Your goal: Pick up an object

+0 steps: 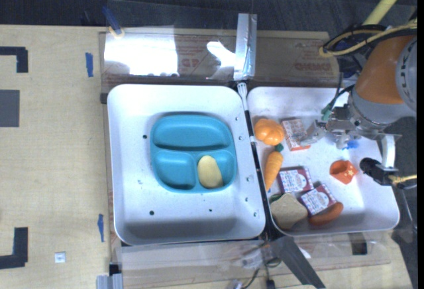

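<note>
Claw (346,136) above right bin (377,218).

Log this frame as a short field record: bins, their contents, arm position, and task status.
left bin: blue divided tray with a yellow egg-shaped item in its lower right compartment
right bin: orange fruit, carrot, three small packets, bread slice, sausage, small orange-red piece
arm: over the right bin's right side
gripper: near the upper packet; nothing seen held
task status: no object lifted yet
</note>
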`<state>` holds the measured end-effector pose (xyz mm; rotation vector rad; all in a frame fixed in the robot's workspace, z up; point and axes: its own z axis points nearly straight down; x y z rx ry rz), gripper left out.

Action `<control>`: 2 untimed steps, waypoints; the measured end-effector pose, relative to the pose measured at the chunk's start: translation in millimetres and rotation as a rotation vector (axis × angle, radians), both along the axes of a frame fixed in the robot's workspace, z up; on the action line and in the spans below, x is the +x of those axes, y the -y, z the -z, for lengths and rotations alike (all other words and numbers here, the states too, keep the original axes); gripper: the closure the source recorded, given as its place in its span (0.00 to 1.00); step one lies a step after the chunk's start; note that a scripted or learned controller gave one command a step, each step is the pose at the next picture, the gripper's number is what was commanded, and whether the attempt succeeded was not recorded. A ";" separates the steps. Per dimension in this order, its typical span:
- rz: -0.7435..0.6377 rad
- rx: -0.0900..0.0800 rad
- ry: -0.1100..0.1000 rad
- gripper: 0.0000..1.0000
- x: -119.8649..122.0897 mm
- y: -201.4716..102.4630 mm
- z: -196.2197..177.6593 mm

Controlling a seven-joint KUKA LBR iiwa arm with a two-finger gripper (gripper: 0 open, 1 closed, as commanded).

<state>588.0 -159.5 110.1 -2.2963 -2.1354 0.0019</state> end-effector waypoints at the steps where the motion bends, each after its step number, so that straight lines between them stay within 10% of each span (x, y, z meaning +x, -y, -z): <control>1: -0.076 -0.006 0.021 0.00 5.0 -66.2 16.4; 2: -0.035 -0.003 0.014 0.00 21.6 -105.5 -78.8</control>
